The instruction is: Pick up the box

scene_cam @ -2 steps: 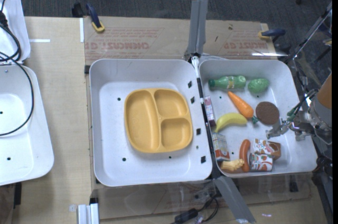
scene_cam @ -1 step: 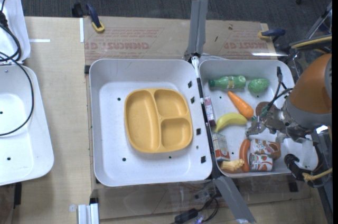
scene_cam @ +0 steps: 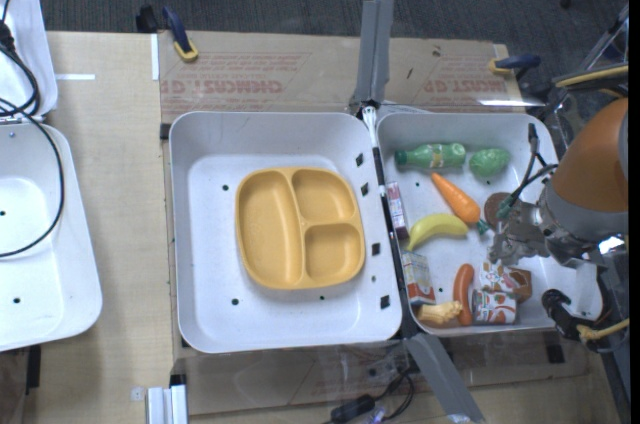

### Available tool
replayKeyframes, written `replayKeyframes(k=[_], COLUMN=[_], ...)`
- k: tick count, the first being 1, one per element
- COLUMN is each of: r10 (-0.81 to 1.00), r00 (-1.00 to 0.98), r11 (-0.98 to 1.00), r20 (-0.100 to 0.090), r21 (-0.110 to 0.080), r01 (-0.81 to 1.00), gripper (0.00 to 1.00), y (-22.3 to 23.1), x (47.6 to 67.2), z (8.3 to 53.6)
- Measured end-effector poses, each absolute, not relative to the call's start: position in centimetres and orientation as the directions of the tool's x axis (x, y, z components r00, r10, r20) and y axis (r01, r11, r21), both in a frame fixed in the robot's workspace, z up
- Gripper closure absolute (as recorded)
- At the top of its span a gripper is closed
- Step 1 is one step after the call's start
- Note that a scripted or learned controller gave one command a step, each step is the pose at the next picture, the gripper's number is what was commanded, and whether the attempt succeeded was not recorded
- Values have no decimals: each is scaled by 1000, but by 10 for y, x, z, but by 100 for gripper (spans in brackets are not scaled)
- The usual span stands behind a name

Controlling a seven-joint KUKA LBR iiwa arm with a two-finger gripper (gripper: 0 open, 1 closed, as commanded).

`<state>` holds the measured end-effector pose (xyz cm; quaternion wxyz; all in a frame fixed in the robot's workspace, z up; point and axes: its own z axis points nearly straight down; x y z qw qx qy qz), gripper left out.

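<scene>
The worktop (scene_cam: pixel 110 62) carries two white bins; the left bin (scene_cam: pixel 200 242), well away from the pincer, holds a yellow divided plate (scene_cam: pixel 300 227). The right bin (scene_cam: pixel 450 124) lies under the pincer (scene_cam: pixel 508 250), whose opening I cannot tell. The box (scene_cam: pixel 497 297) lies just below it, tilted, beside a sausage (scene_cam: pixel 462 282). Beyond sit a banana (scene_cam: pixel 437 229) and carrot (scene_cam: pixel 457 197). A good grasp likely means descending squarely over the box's narrower sides, clear of the sausage and bin wall.
</scene>
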<state>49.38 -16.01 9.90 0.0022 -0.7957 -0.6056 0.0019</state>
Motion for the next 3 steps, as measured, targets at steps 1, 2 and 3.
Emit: replayKeyframes(k=[1, 2, 3], r10=[914, 917, 994], r00=[407, 399, 112], r11=[-407, -399, -112], r20=[-2, -3, -3], r21=[-2, -4, -1], r01=[914, 917, 994], gripper=[100, 100, 100], y=[-55, -112, -88], x=[582, 583, 626], z=[191, 171, 267])
